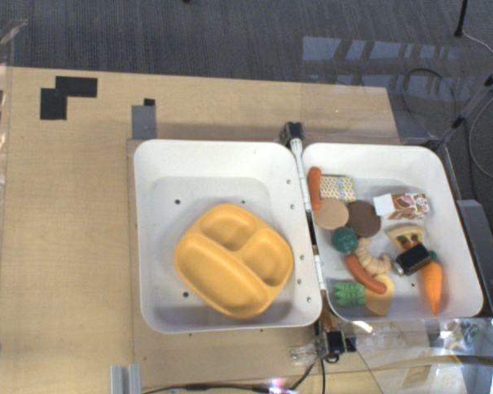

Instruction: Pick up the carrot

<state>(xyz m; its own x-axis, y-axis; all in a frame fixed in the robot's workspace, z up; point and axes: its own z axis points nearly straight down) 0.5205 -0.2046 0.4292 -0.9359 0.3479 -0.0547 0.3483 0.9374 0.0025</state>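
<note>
Claw grip, whether released or clenched, cannot be told from the overhead camera view.

That view looks down on a pale wooden bench (66, 245) with two white bins side by side. At the middle of the left bin (144, 220) lies a yellow divided plate (234, 258), turned at a slant.

The right bin (444, 171) holds a crowd of toy food. The carrot (432, 284) lies at about 4 o'clock from the bin's centre, near the right wall. Its green top points to 12 o'clock and its orange tip to 6 o'clock. A black block (412, 259) sits just beside the green top, at the carrot's 10 o'clock, seemingly touching it.

A white carton (403, 205) with printed pictures lies at 1 o'clock from the centre. A tan disc (330, 214) and a brown disc (362, 217) lie side by side at 10 o'clock, touching. Above them is a patterned packet (337, 188). A reddish sausage (315, 189) lies along the left wall at 10 o'clock. A dark green lump (343, 239) sits just below the tan disc. At 7 o'clock a leafy green piece (347, 294) lies in the lower left corner.
</note>
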